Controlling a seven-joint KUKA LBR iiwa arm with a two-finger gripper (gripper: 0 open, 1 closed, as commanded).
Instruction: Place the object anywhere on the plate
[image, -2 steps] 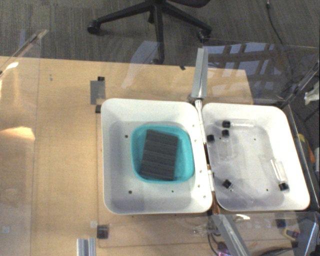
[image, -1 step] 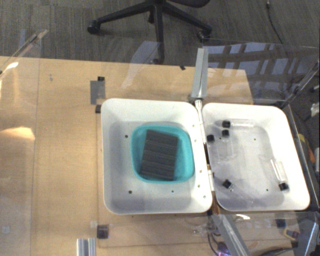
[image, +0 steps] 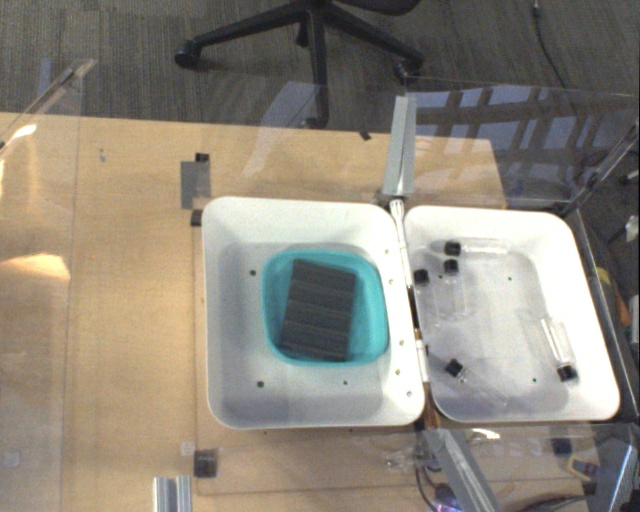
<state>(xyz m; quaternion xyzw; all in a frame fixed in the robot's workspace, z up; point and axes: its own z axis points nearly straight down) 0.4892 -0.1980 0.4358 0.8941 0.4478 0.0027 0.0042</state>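
A: How do the jaws stand?

B: That cannot be told; nothing here settles whether they are open or closed.

A: And the object?

B: A dark ribbed block (image: 318, 308) lies flat on the teal plate (image: 271, 300), near its middle and turned slightly off square. The plate's rim shows on all sides of it.

A: What holds the plate?

B: The left bin (image: 226, 310). The plate sits about in the middle of its floor, with white bottom showing all around.

A: And to the right of the plate?

B: The right bin (image: 500, 402), edge to edge with the left one. It holds several small clear vials with black caps, scattered apart. One cap (image: 421, 276) lies nearest the plate, just past the shared edge. One vial (image: 557, 342) lies farthest from the plate, near the bin's far wall.

A: Further out?

B: Both bins rest on a wooden surface (image: 100, 350). Beyond the plate, towards the top, a grey metal post (image: 401, 145) rises from the seam between the bins. Further still, the legs of a black chair (image: 318, 45) stand on carpet.
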